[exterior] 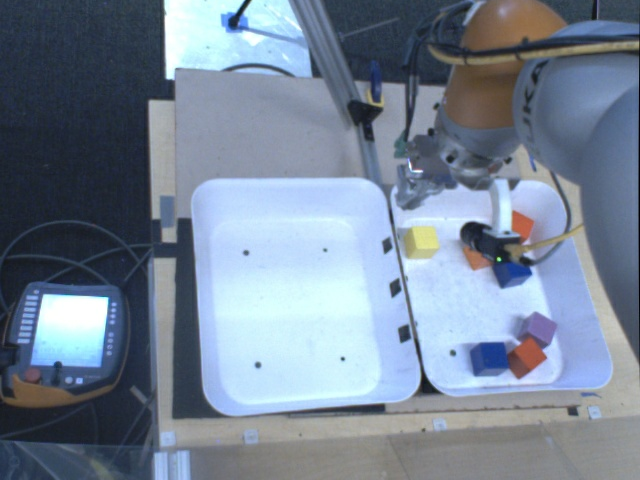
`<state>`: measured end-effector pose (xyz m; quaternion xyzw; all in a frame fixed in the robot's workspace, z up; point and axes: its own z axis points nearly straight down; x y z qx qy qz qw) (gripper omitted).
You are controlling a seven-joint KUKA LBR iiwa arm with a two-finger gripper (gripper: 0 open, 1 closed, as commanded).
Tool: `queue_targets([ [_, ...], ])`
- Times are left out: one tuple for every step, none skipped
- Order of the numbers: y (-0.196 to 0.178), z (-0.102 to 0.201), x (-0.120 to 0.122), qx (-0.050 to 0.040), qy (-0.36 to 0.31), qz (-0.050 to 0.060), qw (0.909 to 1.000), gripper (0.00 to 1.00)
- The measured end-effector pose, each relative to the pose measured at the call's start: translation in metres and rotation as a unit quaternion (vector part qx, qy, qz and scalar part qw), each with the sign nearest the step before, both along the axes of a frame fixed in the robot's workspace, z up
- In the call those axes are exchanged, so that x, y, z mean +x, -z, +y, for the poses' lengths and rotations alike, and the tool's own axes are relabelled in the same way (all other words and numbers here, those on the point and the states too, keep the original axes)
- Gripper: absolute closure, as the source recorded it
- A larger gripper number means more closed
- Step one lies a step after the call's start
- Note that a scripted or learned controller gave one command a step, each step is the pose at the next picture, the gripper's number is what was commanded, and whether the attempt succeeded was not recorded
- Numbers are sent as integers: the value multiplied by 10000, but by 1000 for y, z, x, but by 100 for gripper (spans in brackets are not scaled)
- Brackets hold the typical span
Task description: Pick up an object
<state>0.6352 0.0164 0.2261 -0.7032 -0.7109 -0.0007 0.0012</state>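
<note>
My gripper [412, 190] hangs over the far left corner of the right bin [600, 360], a little beyond a yellow cube [420, 241]. Nothing shows between it and the cube. Further right in the same bin lie an orange block [521, 226], a second orange piece [474, 259] and a blue block [513, 274]. Near the front of the bin sit a purple cube [539, 326], a blue cube [489, 358] and an orange cube [527, 357], close together.
The left bin [290, 186] stands beside the right one, with a ridge between them. A slanted metal pole [335, 58] runs down toward the gripper. A teach pendant [62, 343] lies at the far left, off the bench.
</note>
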Motion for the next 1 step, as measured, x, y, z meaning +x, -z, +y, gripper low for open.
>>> queue_targets([
  [7,50,-10,0,3,-2,10000,100],
])
